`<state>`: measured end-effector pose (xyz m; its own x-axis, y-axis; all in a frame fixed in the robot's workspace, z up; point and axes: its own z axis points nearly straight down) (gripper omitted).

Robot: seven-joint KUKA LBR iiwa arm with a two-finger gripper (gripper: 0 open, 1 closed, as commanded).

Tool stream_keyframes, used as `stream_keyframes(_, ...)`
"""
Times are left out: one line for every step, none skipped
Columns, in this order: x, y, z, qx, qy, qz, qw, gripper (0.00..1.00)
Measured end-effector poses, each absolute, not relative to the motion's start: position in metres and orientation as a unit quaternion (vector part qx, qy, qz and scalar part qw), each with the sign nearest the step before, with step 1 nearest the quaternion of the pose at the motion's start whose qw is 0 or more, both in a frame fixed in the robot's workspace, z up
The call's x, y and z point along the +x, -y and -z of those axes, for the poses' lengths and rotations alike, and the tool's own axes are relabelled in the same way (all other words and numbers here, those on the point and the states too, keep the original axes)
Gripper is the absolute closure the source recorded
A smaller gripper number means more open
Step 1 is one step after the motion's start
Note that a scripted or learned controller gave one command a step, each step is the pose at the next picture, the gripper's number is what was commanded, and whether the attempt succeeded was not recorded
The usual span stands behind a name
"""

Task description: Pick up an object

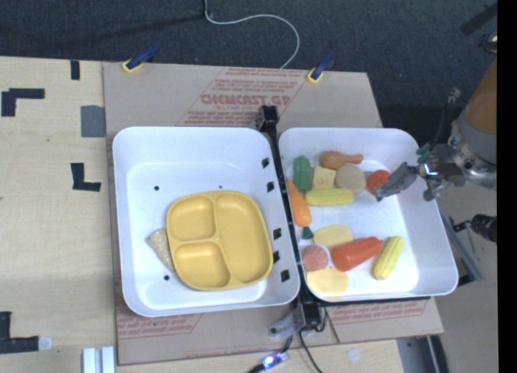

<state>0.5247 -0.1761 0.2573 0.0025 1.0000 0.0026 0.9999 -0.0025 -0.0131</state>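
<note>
The right bin [420, 226] holds several toy foods: a green vegetable [302, 173], an orange carrot [299, 205], a drumstick [340, 158], a tan round piece [350, 177], a red piece [376, 179], a yellow banana-like piece [329, 197], a red pepper [355, 252] and a corn cob [388, 257]. My gripper [413, 185] hangs over this bin's right rim, open, with nothing between its fingers. Its left finger [393, 182] is just right of the red piece.
The left bin [137, 161] holds a yellow divided plate [218, 239] with a beige piece [159, 242] poking out at its left edge. A pink round piece [315, 257] and pale yellow pieces [328, 281] lie at the right bin's front. A white cable [266, 20] runs behind the bins.
</note>
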Motion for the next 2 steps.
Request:
stream_keyframes(0.527, 0.176, -0.263, -0.707, 0.707, -0.0006, 0.001, 0.00)
stream_keyframes(0.520, 0.178, -0.201, -0.707, 0.707, -0.0020, 0.003, 0.00)
